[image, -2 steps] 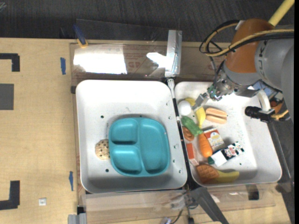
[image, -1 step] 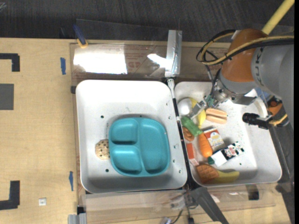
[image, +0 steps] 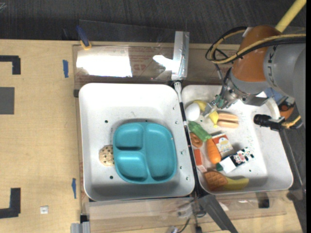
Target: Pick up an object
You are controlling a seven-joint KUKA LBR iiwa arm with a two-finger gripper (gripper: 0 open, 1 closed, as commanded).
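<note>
In the right-hand shallow white bin (image: 277,178) a cluster of toy food is lying along the left wall and toward the middle. The tool (image: 219,102) is hanging over the bin's upper part, at about 11 o'clock from the bin's centre, with the grey arm and its orange band (image: 252,57) reaching in from 2 o'clock. Just beside the tool, at its 4 o'clock, a plastic hot dog in a tan bun (image: 227,120) is lying on the bin floor. At the tool's 9 o'clock a white egg-shaped piece (image: 193,112) and a small yellow curved piece (image: 200,104) are resting near the wall.

Whether the tool's tips are apart or together cannot be told, and nothing is visibly caught in it.

Farther toward 6 o'clock from the tool, a green leafy toy (image: 198,130), an orange carrot (image: 213,152), a small red-and-white carton (image: 222,143) and a black-and-white spotted block (image: 241,157) are lying close together; a brown bread-like piece (image: 215,179) and a yellow banana (image: 236,182) are sitting at the bin's near edge.

The left white bin (image: 97,110) is carrying a teal three-compartment plastic tray (image: 144,151), with a round speckled cookie (image: 106,155) touching the tray's 9 o'clock side.

Both bins are sitting on a pale wooden desk (image: 34,130) marked with black corner brackets (image: 14,64) and bits of blue tape (image: 65,68).
</note>
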